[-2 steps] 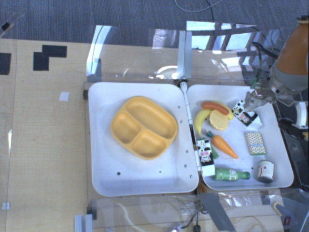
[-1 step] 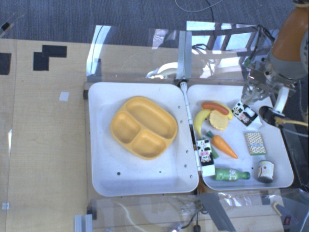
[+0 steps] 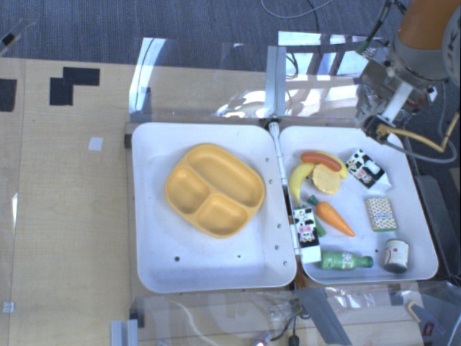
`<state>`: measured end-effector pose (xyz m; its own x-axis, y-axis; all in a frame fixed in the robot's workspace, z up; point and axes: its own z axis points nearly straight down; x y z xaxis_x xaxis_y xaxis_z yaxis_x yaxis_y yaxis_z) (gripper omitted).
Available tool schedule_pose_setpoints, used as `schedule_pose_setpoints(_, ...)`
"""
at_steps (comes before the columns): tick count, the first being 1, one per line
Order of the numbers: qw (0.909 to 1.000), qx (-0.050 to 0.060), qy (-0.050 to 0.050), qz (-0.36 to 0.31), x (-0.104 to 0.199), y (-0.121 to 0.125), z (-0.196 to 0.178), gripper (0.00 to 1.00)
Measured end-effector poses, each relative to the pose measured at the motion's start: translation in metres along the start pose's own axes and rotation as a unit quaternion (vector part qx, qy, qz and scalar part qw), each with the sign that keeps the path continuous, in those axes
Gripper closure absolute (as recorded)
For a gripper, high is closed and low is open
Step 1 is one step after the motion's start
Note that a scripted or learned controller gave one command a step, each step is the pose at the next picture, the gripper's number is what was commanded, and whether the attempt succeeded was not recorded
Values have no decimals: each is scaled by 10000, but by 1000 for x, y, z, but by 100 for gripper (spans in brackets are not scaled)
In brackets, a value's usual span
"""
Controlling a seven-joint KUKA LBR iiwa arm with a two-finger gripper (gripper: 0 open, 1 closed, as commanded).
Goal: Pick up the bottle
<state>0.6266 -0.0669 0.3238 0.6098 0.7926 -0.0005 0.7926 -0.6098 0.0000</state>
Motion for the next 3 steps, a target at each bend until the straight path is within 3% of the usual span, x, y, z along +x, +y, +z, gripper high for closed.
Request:
schedule_pose_setpoints(1,9832,1,-10,1823,34,-36,-26,100)
schedule_pose_setpoints(2,9527,-7,9,3040,108,-67,-100,100)
schedule_pose_setpoints(3,9374,-7,4,3482,170,-96,-109,100)
